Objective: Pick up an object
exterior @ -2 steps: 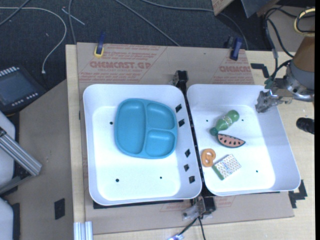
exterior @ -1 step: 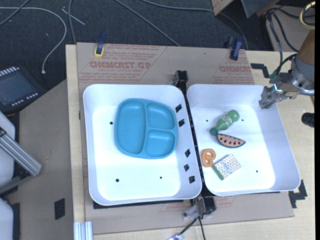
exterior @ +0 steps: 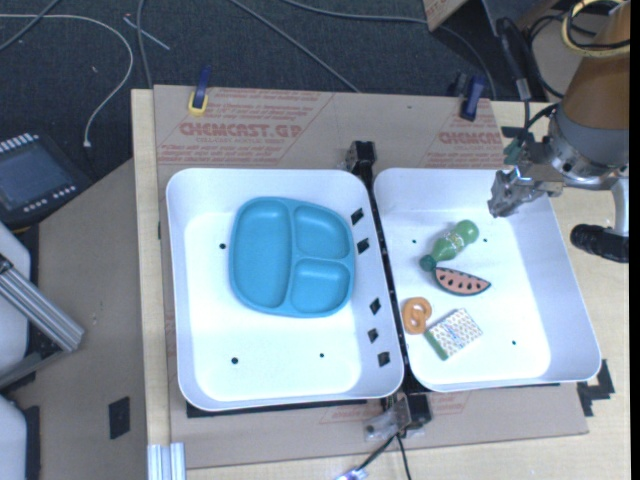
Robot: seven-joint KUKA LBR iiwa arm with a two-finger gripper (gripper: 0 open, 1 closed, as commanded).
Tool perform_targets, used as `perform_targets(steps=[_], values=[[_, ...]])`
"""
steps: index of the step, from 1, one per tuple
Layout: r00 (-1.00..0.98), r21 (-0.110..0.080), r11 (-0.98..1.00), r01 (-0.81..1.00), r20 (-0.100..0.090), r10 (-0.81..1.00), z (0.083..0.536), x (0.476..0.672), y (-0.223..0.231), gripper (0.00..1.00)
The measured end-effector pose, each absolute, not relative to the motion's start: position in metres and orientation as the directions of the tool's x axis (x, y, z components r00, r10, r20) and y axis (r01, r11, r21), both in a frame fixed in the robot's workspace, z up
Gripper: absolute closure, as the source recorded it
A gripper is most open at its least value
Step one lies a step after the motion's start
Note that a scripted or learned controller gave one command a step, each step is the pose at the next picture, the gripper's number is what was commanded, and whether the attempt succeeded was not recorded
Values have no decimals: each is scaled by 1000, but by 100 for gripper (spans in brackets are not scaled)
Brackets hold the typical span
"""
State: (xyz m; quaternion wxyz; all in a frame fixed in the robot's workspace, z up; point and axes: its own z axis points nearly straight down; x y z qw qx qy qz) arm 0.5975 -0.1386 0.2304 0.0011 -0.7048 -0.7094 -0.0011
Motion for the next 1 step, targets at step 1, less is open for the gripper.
perform_targets(steps=[1], values=[[-7,-1,7,1000,3,1000,240,592,-85,100]])
